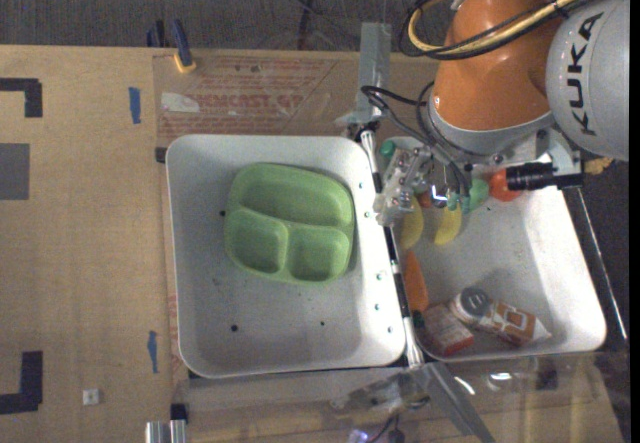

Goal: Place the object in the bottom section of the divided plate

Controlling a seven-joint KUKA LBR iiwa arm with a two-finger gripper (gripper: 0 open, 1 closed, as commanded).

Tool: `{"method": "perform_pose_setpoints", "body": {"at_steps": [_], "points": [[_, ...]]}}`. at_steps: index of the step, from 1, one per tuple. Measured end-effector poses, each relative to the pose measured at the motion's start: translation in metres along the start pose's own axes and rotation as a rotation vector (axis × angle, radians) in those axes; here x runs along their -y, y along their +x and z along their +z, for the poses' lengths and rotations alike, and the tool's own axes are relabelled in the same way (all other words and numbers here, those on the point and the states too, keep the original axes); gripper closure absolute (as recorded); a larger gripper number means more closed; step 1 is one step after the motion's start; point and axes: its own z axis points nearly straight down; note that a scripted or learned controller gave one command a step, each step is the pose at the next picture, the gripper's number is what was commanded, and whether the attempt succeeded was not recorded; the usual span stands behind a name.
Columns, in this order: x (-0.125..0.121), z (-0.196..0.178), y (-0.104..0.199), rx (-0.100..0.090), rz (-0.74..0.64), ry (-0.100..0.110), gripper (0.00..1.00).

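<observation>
A green divided plate (pixel 290 221) lies in the left white bin (pixel 200 331), with one long section on its far side and two smaller ones on its near side. My gripper (pixel 402 189) hangs over the left edge of the right bin (pixel 560 271), just right of the wall between the bins. Two yellow banana-like pieces (pixel 449 223) lie directly under and beside it, one (pixel 411 228) touching the gripper's outline. Nothing is clearly held.
An orange carrot-like piece (pixel 415 281) lies along the right bin's left wall. A small bottle (pixel 470 305), a red-white carton (pixel 448 329) and an orange-white packet (pixel 515 321) sit at its near edge. A red-and-green item (pixel 490 186) is by the wrist.
</observation>
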Motion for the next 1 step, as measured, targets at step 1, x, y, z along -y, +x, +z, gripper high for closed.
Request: {"method": "perform_pose_setpoints", "body": {"at_steps": [1], "points": [[-0.0402, -0.0166, 0.0314, -0.002, -0.038, 0.001, 1.00]]}}
